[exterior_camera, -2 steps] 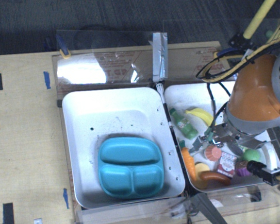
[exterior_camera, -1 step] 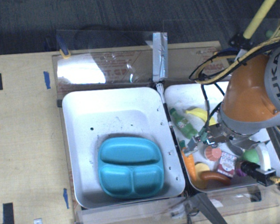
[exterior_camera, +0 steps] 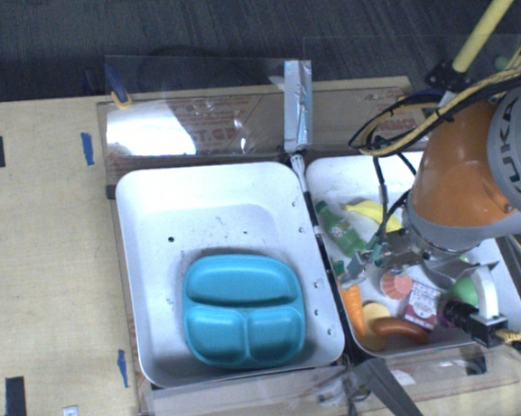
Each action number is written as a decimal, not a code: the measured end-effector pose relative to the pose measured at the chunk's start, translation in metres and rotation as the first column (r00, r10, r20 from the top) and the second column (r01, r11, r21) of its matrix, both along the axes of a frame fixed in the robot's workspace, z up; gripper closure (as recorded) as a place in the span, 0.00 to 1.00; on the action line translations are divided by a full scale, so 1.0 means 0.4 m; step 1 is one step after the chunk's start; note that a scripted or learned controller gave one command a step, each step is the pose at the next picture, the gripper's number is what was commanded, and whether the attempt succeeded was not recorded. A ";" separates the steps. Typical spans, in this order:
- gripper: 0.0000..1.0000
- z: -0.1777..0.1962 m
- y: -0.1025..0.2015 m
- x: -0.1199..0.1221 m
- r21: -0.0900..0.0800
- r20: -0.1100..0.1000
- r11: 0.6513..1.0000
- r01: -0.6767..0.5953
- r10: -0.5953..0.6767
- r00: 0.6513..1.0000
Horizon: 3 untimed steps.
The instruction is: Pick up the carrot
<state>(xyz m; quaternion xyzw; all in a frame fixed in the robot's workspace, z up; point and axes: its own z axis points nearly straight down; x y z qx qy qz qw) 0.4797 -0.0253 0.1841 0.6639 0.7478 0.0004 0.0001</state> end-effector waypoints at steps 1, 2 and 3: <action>0.00 0.630 -0.046 0.002 -0.002 0.009 0.992 -0.123 0.123 0.992; 0.00 0.628 -0.016 0.002 -0.003 0.002 0.966 -0.258 0.258 0.966; 0.00 0.225 0.067 0.001 0.000 -0.010 0.985 -0.174 0.174 0.985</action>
